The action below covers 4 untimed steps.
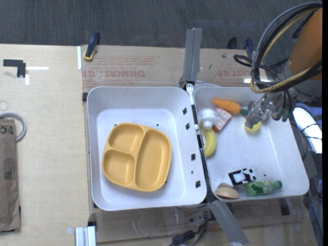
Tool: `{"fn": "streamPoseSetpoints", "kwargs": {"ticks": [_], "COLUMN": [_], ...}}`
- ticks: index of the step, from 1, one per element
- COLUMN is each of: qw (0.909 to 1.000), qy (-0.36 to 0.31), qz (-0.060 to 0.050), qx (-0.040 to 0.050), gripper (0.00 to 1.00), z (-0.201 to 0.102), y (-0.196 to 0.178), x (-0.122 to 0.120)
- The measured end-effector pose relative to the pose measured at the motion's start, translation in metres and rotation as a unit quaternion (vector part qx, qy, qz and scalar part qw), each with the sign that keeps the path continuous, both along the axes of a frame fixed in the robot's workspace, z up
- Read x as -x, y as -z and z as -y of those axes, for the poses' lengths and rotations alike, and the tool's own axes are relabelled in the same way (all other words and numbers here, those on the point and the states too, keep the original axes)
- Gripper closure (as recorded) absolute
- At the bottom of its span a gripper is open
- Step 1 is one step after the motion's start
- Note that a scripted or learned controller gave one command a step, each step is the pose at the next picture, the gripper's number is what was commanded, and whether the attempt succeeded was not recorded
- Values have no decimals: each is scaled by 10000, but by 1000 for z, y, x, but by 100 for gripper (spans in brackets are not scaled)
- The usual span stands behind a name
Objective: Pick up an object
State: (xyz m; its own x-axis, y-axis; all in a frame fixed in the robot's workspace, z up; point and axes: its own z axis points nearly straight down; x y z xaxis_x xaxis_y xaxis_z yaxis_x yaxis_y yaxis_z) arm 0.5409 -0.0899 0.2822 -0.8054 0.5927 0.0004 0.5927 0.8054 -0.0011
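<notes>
Camera view shows the gripper [254,118] low in the right bin [287,152], its tips just over a small yellow object [252,126]; whether it is spread or pinching, I cannot tell. This object looks light, smooth and perhaps slippery, so a hold across its middle seems best. An orange carrot [227,105] lies near, on the side away from the arm.

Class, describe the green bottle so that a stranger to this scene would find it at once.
Start at the right bin. Along its near edge the green bottle lies on its side, right of a tan shell-shaped piece. It is the one green thing there.
</notes>
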Motion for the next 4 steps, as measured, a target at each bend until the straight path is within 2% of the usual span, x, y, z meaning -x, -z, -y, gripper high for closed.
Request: {"fn": "streamPoseSetpoints", "kwargs": {"ticks": [1, 2, 3, 4], "qw": [9962, 9998, 9993, 9968], "qy": [868, -190, -384, -796], "qz": [5, 5, 9, 11], "qx": [3, 2, 3, 6], "gripper": [100, 100, 100, 100], "z": [14, 53, 73, 120], "y": [51, -6, -118, -159], "x": [-40, 36, 30, 0]}}
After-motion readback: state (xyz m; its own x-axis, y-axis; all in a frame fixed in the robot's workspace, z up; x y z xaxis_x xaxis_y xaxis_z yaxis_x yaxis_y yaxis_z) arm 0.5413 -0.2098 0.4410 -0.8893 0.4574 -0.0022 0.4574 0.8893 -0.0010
